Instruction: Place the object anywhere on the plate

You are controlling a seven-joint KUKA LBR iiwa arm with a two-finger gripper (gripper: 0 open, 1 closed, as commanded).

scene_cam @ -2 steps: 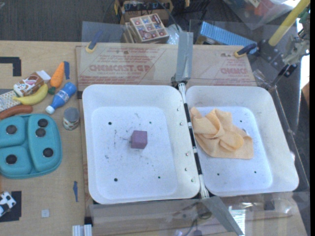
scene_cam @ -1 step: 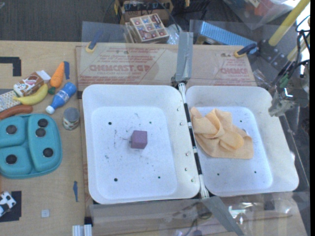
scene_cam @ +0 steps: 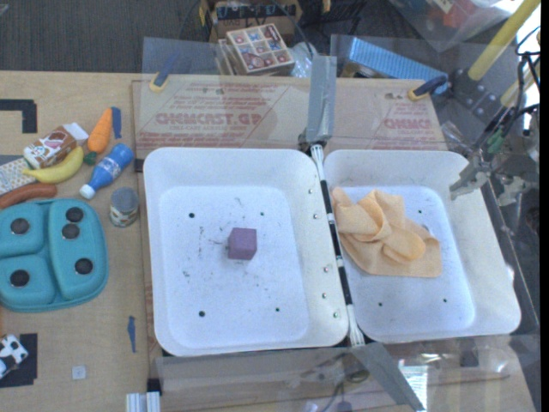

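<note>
Red print, prob. "CHEMCAST GP", on masked sheet (scene_cam: 219, 114) behind bins; repeated at right.

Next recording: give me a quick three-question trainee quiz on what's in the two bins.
1. True or false: the purple cube sits in the left bin.
2. What lies in the right bin? A) a banana B) a crumpled tan cloth C) a can
3. Fill in: the cube rests apart from the cloth, on the ____ side of the divider between the bins.

Key: 1 true; 2 B; 3 left.
</note>
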